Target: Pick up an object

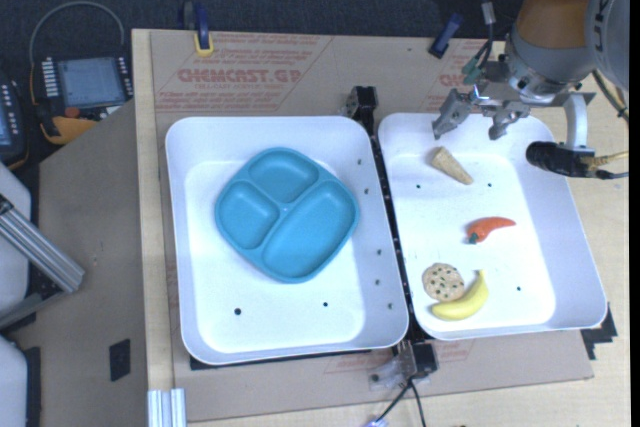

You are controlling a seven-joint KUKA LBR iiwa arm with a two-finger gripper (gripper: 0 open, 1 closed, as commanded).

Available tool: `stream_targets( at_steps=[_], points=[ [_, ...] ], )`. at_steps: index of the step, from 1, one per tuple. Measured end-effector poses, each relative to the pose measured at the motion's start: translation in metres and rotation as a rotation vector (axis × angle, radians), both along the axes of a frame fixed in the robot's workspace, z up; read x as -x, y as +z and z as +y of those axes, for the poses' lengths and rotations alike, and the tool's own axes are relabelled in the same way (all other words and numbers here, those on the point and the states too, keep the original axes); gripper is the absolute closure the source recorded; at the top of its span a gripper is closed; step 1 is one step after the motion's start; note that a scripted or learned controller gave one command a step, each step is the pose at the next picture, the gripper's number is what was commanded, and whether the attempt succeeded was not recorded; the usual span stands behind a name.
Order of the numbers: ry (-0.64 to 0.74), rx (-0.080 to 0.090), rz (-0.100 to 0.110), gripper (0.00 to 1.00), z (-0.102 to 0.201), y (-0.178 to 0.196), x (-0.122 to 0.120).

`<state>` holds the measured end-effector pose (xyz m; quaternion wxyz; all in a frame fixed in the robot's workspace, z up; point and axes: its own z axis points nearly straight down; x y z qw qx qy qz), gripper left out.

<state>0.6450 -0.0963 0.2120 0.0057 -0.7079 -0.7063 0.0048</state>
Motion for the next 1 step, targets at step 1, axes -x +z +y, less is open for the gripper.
stream_targets(
  at_steps=[1],
  points=[
    [0.002, 0.001, -0.014, 0.00, 0.0002, 0.0079, -0.0028]
  ],
)
